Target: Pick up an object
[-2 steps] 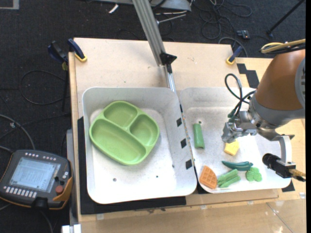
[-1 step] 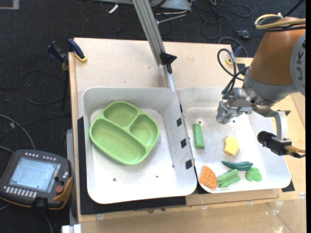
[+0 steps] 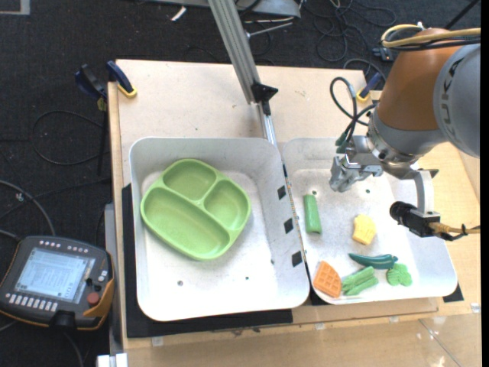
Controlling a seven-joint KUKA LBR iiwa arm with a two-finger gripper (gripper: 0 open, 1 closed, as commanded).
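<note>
Several toy foods lie in the right bin (image 3: 435, 277): a green cylinder (image 3: 312, 212) near its left wall, a yellow piece (image 3: 364, 229) in the middle, an orange waffle (image 3: 328, 279), a dark green pepper (image 3: 374, 259), a green bean bundle (image 3: 359, 281) and a small broccoli (image 3: 399, 275) along the front. My gripper (image 3: 344, 179) hangs over the back of the right bin, behind and to the right of the green cylinder. Nothing shows between its fingers.
The left bin (image 3: 145, 281) holds a green divided plate (image 3: 195, 207). A metal pole (image 3: 237, 40) rises from the back between the bins. A teach pendant (image 3: 53, 277) lies on the floor at the left. Clamps (image 3: 114, 79) sit at the bench's back left corner.
</note>
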